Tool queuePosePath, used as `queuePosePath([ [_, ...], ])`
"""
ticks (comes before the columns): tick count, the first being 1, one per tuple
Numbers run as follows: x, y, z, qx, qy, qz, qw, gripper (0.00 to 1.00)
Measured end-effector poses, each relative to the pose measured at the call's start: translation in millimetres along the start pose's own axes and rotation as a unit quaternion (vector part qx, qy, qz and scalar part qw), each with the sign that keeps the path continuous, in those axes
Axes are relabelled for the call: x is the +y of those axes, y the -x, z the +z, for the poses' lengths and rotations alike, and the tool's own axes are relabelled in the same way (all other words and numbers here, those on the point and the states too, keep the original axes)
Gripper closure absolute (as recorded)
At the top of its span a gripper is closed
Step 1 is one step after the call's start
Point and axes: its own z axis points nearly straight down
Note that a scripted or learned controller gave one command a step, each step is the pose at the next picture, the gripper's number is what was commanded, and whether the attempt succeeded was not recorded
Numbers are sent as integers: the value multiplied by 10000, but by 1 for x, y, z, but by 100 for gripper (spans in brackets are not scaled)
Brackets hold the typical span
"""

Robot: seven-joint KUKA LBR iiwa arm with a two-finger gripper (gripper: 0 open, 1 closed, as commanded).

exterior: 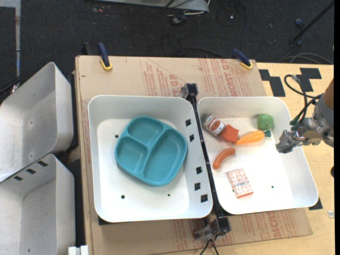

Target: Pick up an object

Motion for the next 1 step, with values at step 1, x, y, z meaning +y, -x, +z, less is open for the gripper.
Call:
queuePosePath([
  [1,1,-48,9,19,-27,-15,10000,100],
])
